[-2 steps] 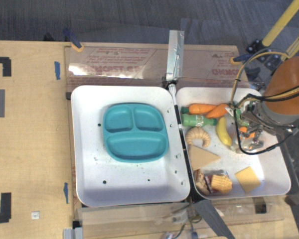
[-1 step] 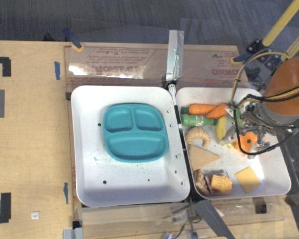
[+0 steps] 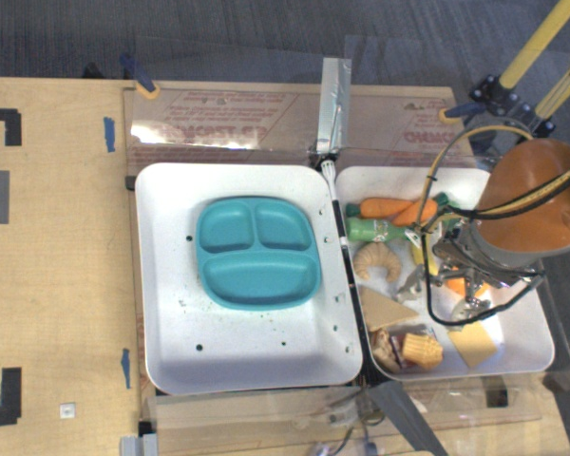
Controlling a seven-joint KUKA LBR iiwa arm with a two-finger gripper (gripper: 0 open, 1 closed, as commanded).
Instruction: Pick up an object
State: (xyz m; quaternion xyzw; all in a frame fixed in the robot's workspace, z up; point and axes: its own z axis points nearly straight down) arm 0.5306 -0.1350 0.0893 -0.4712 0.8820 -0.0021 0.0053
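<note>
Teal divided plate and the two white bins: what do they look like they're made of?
Teal divided plate: probably moulded plastic, matte; uniform colour, rounded compartment ridges, soft sheen. Left bin and right bin: likely thin formed plastic, smooth and semi-glossy; rounded corners, bright glare patches. Painted metal can't be excluded.

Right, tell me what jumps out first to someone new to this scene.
The teal divided plate stands out, lying alone in the middle of the left bin. Next comes the arm's orange band, hanging over the right bin, where toy foods crowd together: a carrot, a croissant and a yellow cheese wedge.
</note>
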